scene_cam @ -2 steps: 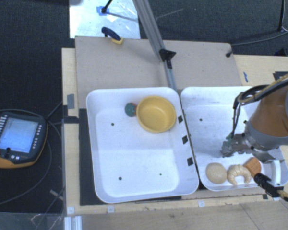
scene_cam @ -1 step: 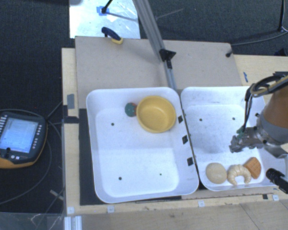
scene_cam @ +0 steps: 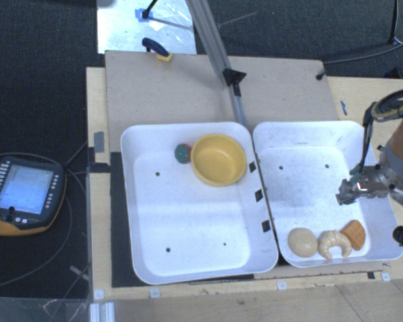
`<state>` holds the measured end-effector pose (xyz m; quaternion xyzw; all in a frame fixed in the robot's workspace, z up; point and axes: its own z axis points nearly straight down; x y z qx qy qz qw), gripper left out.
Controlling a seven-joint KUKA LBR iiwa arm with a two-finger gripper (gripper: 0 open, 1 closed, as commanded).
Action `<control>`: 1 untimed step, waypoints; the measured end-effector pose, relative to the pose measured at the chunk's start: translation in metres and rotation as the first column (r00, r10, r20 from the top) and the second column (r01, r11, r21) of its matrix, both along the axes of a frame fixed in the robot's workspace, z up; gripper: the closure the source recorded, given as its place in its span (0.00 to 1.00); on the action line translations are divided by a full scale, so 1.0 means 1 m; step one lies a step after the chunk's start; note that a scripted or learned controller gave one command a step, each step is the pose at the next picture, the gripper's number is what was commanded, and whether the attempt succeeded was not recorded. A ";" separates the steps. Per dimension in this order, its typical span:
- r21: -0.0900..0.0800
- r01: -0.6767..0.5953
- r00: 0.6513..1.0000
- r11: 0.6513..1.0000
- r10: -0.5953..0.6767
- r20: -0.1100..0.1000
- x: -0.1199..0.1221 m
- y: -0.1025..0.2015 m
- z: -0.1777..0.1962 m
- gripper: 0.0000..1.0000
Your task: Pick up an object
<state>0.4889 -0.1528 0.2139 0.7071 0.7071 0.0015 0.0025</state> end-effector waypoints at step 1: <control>0.000 -0.001 1.000 1.000 0.001 0.000 0.001 0.000 0.053 1.00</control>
